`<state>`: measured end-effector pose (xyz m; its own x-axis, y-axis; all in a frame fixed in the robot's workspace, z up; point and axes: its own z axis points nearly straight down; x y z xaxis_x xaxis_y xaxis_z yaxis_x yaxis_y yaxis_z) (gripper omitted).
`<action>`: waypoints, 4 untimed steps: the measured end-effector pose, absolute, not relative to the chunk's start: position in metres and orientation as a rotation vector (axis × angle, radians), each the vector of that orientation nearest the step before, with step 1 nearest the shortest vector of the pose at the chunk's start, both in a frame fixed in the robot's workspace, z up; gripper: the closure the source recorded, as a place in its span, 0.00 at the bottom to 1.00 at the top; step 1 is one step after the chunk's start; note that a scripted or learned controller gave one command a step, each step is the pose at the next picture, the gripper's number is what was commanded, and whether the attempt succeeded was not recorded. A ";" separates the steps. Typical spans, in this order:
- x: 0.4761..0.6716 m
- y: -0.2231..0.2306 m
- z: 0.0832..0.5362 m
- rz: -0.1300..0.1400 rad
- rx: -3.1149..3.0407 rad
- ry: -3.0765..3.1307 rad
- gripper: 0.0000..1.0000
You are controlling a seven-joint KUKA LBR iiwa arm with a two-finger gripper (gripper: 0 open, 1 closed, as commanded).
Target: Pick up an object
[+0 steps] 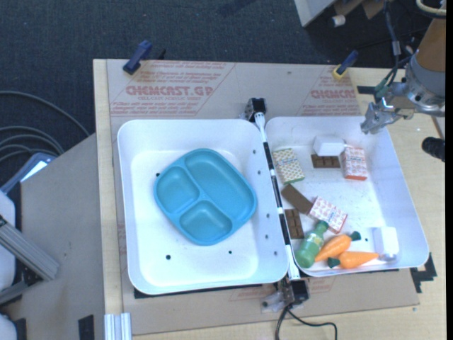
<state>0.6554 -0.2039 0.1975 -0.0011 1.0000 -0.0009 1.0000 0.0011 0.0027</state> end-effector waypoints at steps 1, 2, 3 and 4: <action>0.655 -0.204 0.197 0.001 2.219 2.221 0.00; 0.573 -0.186 0.084 0.000 2.223 2.222 0.00; 0.612 -0.115 0.085 0.001 2.220 2.223 0.00; 0.657 -0.158 0.085 0.000 2.221 2.221 0.00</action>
